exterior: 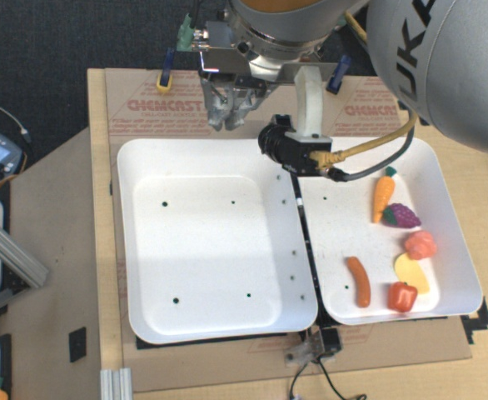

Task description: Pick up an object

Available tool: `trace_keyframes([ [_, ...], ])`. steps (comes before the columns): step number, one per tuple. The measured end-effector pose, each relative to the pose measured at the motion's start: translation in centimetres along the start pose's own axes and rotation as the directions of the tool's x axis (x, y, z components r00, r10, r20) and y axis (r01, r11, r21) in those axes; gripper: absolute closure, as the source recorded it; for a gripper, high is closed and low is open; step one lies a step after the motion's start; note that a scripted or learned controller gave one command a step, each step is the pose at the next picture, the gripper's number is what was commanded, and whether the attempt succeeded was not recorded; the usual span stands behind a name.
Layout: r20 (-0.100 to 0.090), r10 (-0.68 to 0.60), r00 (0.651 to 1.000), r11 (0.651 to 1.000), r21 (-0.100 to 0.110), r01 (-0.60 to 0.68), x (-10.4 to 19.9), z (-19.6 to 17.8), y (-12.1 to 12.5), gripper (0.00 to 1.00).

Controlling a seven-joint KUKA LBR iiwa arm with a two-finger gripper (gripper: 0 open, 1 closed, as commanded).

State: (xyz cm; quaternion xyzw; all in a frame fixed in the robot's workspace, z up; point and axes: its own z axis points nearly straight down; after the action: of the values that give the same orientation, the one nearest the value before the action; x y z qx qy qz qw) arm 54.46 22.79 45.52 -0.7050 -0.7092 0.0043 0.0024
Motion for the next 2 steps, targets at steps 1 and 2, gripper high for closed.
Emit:
trace_keyframes([
  [1,0.0,0.006,1.0,1.0,-0.003,-0.006,-0.3,3.2,-0.1,1.0],
  [2,0.004,0.007,1.0,1.0,0.006,-0.007,-0.4,17.8,0.6,1.0],
])
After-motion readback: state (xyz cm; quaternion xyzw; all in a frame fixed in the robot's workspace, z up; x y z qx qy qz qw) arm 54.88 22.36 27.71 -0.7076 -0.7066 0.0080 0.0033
